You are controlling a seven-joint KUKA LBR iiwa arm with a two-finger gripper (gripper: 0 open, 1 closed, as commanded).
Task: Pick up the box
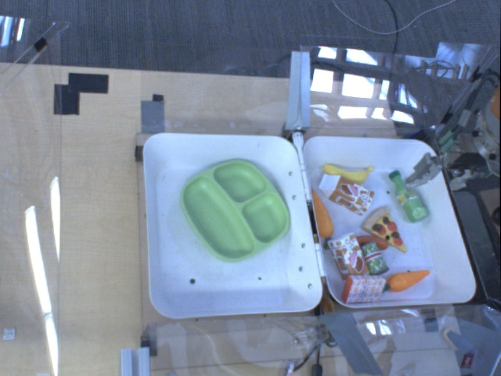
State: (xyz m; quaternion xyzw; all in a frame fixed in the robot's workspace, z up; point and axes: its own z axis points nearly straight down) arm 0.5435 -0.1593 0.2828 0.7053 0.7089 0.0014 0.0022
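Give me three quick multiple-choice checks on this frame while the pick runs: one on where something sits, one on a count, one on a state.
1. Where does the green divided plate lie?
A. In the left bin
B. In the right bin
C. On the bare bench

2. How many toy carrots are in the right bin?
A. None
B. One
C. Two

3. How does the green bottle stand?
A. Lying on the bin floor
B. Upright on the plate
C. Lifted above the bench

Answers:
1. A, the plate sits in the middle of the left bin.
2. C, one carrot lies by the dividing wall and another carrot near the front edge.
3. A, the bottle lies on its side near the banana, with the hand close beside its top.
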